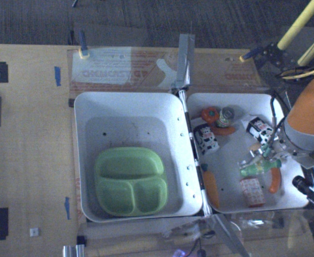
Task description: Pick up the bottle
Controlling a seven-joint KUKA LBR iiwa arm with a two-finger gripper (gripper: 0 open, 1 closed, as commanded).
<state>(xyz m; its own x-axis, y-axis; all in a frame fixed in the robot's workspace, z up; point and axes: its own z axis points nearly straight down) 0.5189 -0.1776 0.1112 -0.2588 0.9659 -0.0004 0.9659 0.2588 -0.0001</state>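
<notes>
A pale wooden surface point(28, 159), marked with blue and black tape, carried two white bins above dark carpet. The left bin point(87, 122) held a green divided plastic tray point(131, 181). In the right bin point(229, 194), the green bottle point(257, 168) lay on its side at centre right, crowded by an orange carrot point(211, 189), cow-patterned cartons and a sausage. The gripper point(269, 150) hung just above it; whether its fingers were open could not be told.
</notes>
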